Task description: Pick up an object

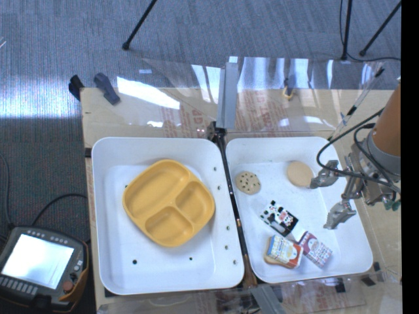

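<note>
Robot arm's jaws (332,197) spread wide above the right edge of the right white bin (262,150), holding nothing.

Inside that bin lie a flat tan oval disc (300,173), a round chocolate-chip cookie (248,182), a black-and-white cow-print carton (279,218), an orange snack packet (283,251) and a small red-and-white box (315,249). The left white bin (108,156) holds a yellow three-compartment plastic plate (169,202).

bright, even daylight; a sunlit patch on the carpet (39,100) at nine o'clock, white glare streaks on the clear panel (196,87) toward twelve, soft shadows, focus mildly soft throughout
</note>
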`<state>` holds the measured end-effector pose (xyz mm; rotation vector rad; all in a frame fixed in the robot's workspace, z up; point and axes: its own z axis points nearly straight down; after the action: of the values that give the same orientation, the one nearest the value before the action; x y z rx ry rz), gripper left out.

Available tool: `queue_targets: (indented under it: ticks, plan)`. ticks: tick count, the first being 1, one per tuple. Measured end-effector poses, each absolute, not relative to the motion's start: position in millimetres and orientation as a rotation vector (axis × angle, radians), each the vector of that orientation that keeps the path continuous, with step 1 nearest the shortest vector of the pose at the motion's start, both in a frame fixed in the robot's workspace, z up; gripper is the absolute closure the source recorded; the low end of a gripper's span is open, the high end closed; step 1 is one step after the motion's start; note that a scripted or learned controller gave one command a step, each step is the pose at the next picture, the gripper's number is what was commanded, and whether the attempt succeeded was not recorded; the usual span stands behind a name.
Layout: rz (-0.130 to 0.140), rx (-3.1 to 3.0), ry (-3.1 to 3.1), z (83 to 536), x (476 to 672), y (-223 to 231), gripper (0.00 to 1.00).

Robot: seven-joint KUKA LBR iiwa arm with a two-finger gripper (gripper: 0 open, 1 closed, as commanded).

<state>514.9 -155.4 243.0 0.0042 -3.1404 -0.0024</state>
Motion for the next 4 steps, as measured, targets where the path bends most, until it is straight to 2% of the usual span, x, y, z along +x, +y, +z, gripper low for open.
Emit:
queue_targets:
  ticks: [1,2,3,4]
  plan:
    - [0.007,0.146,-3.157,117.8,570.3,-128.3,0.00]
    - [0.012,-0.354,-3.151,104.3,552.9,-124.8,0.00]
    - [0.007,-0.345,-3.163,119.5,557.1,-121.3,1.00]
    - [-0.003,-0.029,-3.146,189.4,546.7,-37.3,1.00]
